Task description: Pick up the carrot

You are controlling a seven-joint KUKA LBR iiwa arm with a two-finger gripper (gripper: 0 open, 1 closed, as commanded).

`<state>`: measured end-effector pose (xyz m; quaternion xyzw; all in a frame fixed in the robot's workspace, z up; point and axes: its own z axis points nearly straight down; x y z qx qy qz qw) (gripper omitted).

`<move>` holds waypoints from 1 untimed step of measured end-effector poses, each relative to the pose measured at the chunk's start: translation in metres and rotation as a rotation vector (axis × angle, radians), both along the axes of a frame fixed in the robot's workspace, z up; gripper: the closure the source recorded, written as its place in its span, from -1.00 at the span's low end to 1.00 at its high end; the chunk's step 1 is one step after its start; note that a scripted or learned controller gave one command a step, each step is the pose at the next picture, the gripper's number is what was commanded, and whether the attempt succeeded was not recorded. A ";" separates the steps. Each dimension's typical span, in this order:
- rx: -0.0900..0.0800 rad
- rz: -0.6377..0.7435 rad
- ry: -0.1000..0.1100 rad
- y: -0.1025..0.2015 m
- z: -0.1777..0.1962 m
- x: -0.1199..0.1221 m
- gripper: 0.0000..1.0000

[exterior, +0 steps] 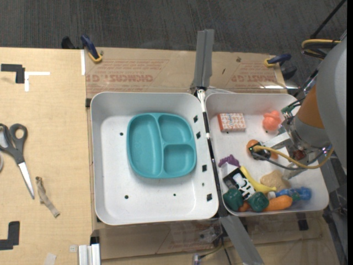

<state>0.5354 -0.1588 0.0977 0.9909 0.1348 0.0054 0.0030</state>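
Observation:
The carrot (279,202) is orange and lies near the front edge of the right bin (251,108). A green lump (257,202) sits at its left end and a blue toy (298,194) at its right. My gripper (285,148) hangs over the right side of this bin, above and behind the carrot and well apart from it. The grey arm with its orange band (311,112) comes in from the right and covers part of the bin's right wall.
The right bin also holds a patterned box (231,121), a pink-orange fruit (271,120), a purple piece (228,161), a banana (257,184), a tan lump (271,179) and a dark green item (234,199). A teal divided plate (162,145) lies in the left bin. Scissors (16,148) lie on the bench.

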 end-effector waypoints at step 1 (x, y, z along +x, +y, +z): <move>0.003 0.011 -0.003 -0.004 0.004 -0.047 -1.00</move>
